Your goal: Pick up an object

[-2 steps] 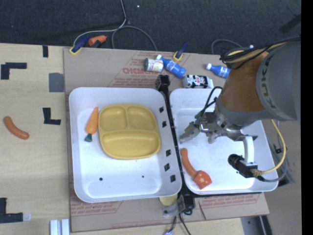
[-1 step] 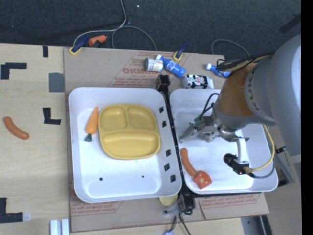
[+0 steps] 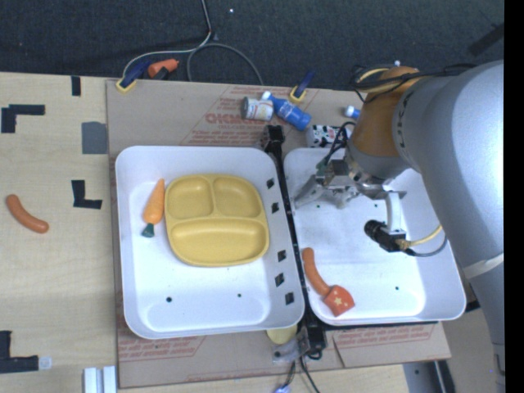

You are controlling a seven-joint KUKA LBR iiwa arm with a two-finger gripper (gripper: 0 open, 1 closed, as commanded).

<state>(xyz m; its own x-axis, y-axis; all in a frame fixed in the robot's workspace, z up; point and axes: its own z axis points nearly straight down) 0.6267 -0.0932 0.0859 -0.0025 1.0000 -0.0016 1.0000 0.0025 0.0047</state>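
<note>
A: Sausage [image 3: 312,272] plus strawberry [image 3: 339,300] sit in the right bin [image 3: 409,301], front-left corner, touching. Sausage's long axis runs front to back.

B: We put the gripper [image 3: 327,188] near that bin's back-left, so the targets lie toward the front of it. Opening: we cannot tell.

A: Left bin [image 3: 205,309]: yellow tray [image 3: 217,219], carrot [image 3: 154,203] beside it.

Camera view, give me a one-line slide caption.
Grey arm's gripper low in right white bin; orange sausage nearby, yellow divided plate in left bin.
</note>
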